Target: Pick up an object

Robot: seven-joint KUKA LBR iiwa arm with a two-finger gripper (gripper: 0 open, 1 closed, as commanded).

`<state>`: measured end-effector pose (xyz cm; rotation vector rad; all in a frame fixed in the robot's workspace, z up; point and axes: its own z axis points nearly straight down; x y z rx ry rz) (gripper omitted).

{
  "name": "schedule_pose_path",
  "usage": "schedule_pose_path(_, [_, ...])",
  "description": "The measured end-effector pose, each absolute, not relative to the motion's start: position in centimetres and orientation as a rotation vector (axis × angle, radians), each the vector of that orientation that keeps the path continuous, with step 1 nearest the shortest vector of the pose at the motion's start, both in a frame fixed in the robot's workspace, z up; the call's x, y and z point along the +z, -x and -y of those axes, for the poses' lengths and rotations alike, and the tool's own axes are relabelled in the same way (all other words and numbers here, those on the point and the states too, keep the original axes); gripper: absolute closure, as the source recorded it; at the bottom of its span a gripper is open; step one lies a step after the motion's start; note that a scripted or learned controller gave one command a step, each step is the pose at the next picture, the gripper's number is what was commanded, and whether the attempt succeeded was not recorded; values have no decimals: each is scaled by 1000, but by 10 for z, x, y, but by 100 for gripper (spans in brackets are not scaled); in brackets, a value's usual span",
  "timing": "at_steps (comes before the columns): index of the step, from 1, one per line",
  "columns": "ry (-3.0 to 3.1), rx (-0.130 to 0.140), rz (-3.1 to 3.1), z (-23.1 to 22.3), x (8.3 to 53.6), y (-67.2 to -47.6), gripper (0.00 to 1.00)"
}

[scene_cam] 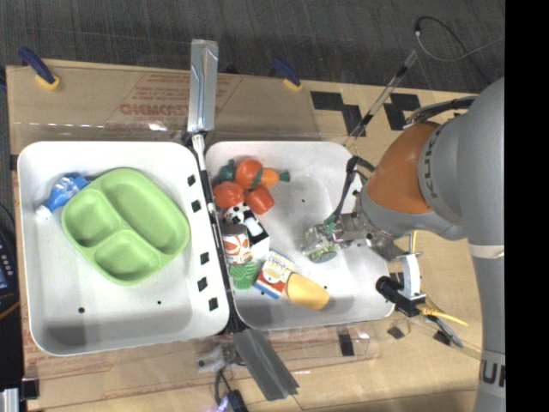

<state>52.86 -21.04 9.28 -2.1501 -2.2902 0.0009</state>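
Note:
My gripper hangs low over the middle of the right bin, reaching in from the right under the orange-banded wrist. Nothing shows between its tips. Left of it lies a cluster of toys along the bin's left wall: red and orange vegetables, a black-and-white cow figure, a small can, a green piece, a white carton and a yellow-orange cone-shaped item. The carton and cone lie just below-left of the gripper.
The left bin holds a green divided plate and a blue-and-white item at its upper left. A metal divider bar stands between the bins. Cables run over the bench at the upper right.

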Motion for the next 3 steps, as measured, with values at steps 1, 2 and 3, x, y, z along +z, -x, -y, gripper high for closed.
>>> schedule_pose_path(1, [1991, 3, 2422, 140, 91, -544, 100])
schedule_pose_path(2, [1898, 3, 2494, 163, 113, -521, 100])
schedule_pose_path(3, [1915, 1, 2488, 154, 204, -560, 100])
